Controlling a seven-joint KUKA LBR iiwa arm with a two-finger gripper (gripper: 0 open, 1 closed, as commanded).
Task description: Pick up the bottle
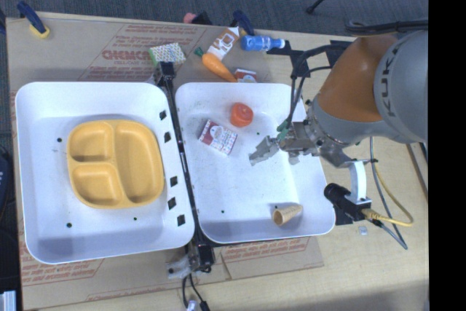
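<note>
A small blue bottle (260, 44) with a white cap lies on its side on the cardboard, just beyond the far rim of the right bin (313, 222). Beside it on the left lies a white bottle with an orange label (223, 43), tilted. My gripper (263, 150) hangs low over the middle-right of the right bin, pointing left. It is well short of both bottles and sits right of a red-and-white packet (218, 137). Nothing shows in the gripper.
The right bin also holds an orange-red round item (242, 114) and a wafer cone (286, 214) near the front. A carrot (217, 67), a small box (246, 74) and a green packet (167, 53) lie by the far rim. A yellow divided plate (115, 163) sits in the left bin (36, 229).
</note>
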